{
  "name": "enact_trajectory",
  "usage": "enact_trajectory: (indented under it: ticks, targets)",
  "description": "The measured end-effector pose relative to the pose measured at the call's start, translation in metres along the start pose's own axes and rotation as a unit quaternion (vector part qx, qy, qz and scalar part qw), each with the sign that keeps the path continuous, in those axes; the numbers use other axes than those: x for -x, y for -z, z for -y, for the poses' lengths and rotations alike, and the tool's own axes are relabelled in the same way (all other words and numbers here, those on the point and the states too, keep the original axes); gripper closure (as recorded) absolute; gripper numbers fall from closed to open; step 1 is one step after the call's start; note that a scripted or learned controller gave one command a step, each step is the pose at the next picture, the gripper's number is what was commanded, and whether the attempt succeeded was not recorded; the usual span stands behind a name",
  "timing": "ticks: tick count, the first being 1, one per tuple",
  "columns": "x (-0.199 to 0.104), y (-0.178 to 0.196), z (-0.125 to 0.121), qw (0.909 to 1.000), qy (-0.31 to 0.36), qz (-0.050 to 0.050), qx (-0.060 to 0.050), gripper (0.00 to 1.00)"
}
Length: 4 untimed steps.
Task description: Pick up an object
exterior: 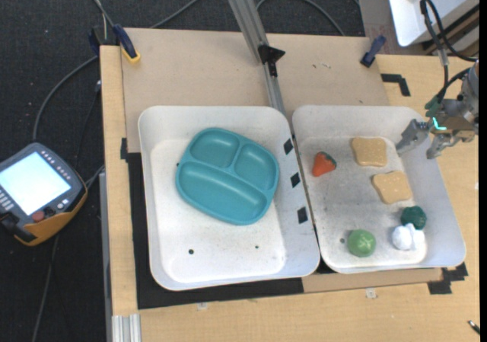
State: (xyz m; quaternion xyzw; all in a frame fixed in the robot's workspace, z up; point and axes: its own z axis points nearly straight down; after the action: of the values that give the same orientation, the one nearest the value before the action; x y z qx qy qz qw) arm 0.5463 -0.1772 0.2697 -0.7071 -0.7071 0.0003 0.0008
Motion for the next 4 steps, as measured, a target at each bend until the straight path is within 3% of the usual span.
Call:
enact_trajectory:
  ticks: [1,4]
  targets:
    - [0.0,0.0,0.0,1.0,0.0,0.0,0.001,0.0]
    - [-0.021,-0.169,0.007,1.0,0.0,-0.002,-0.003,0.0]
